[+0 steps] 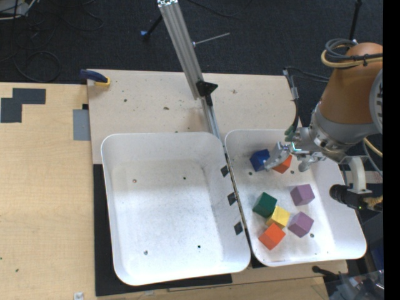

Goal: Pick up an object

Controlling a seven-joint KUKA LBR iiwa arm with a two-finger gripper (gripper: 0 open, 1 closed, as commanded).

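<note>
Right bin: gripper low at the far end, between a blue cube and an orange block; claw state cannot be told. Nearer lie matte green, yellow, orange and two purple cubes, closely clustered.

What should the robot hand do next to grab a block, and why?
Probably a small shift toward the orange-red block so the fingers sit on either side of it. The gripper is down in the right bin, right between that block and the blue block. I cannot see a block between its fingers, so lifting now would likely bring up nothing.
</note>
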